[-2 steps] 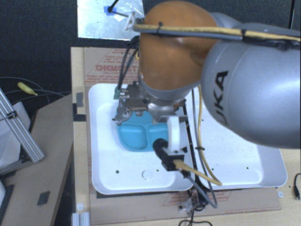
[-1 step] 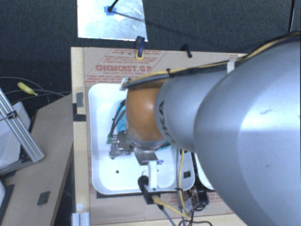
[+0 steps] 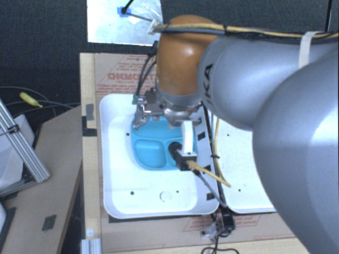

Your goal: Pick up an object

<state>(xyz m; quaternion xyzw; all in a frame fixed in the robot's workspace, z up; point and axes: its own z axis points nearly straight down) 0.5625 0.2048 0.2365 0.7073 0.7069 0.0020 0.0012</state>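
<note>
Brown cardboard (image 3: 127,73) printed with red lettering, too partly hidden to read, covers the worktop (image 3: 58,142) under two shallow white bins; the room behind is dark, with a pale sheet (image 3: 114,15) at the back and aluminium rails (image 3: 21,147) at the left edge. The left bin (image 3: 119,194) holds a blue tray-like object (image 3: 151,152) with rounded hollows, lying near the bin's middle; the right bin (image 3: 238,189) shows a bare speckled floor beyond the arm. The grey arm (image 3: 275,105) with its orange band (image 3: 177,52) reaches down over the left bin; the tool (image 3: 161,120) sits right above the blue object's upper edge, and I cannot tell whether it is wide or narrow, nor whether it touches the object. Cables (image 3: 212,173) trail across the rim between the bins. Black letters on the arm read partly "KA".
</note>
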